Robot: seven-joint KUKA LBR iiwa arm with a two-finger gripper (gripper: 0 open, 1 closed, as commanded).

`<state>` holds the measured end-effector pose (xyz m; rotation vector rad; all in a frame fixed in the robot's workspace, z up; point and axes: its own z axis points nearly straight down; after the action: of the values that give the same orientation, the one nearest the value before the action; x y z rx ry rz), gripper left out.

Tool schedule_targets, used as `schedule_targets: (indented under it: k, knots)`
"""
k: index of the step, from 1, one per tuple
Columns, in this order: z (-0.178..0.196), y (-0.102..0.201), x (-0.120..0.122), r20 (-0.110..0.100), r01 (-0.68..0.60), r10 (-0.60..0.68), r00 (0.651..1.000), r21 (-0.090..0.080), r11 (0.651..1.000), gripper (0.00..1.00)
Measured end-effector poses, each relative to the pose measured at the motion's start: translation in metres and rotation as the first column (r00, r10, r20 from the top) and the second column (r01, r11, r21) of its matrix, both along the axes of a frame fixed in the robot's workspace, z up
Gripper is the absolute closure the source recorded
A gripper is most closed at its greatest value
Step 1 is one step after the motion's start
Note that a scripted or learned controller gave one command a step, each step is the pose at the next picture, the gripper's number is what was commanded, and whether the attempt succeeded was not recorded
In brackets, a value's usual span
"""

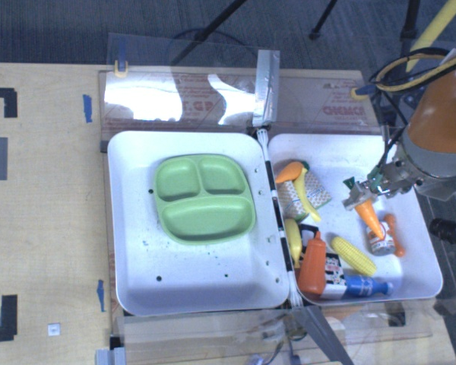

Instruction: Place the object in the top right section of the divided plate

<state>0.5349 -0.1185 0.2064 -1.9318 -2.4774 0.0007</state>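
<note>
hovering low over the right bin, the gripper sits at the green top of a toy carrot, though whether it is released or clenched on the toy cannot be told from this slanted overhead view. the carrot lies on the bin floor, orange body pointing down and to the right, touching or just beside a small can. it looks like light, rigid plastic: smooth, tapered and liable to slip or roll if pinched near the narrow tip, so the thicker upper body, across its width, seems the safer place to take hold. a toy corn cob, a banana, an orange bottle and a blue marker crowd the same bin. the green divided plate waits in the left bin, well apart, its top right section bare.
</note>
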Motion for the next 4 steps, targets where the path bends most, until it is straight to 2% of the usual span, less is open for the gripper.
schedule_targets:
  k: [1,2,3,4]
  knots:
    - [-0.090,0.014,-0.009,0.001,-0.134,0.134,0.991,0.000,0.991,1.00]
    - [-0.024,0.072,-0.030,-0.001,-0.208,0.208,0.978,0.000,0.978,1.00]
    - [0.025,0.097,-0.031,0.000,0.086,-0.086,0.996,-0.001,0.996,1.00]
    - [0.016,0.137,0.005,0.000,-0.089,0.089,0.996,-0.001,0.996,1.00]
